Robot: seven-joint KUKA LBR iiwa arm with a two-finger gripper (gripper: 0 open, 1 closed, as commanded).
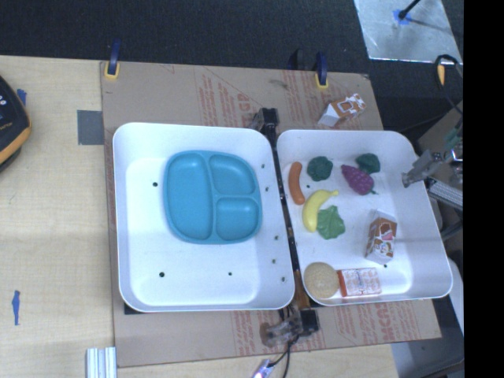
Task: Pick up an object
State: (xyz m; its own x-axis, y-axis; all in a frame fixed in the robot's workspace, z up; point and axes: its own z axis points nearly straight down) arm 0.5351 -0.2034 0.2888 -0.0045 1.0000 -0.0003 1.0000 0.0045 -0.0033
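The left bin (134, 282) holds a blue tray (211, 195). The right bin (421, 258) holds the toy food, all lying loose: nothing is picked up yet, so the whole grasp is left. The gripper (421, 172) sits at that bin's right rim, over no object; whether it is open I cannot tell, and it grips nothing visible. Nearest candidates are the carton (381, 238), grapes (357, 179) and banana (317, 207). The box (359, 282) bears print too small to read.

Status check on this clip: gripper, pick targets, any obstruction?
Gripper at right bin's right edge, nothing visibly held. Toy food lies in that bin: banana, hot dog, grapes, carton. Blue plate in left bin, out of the way.
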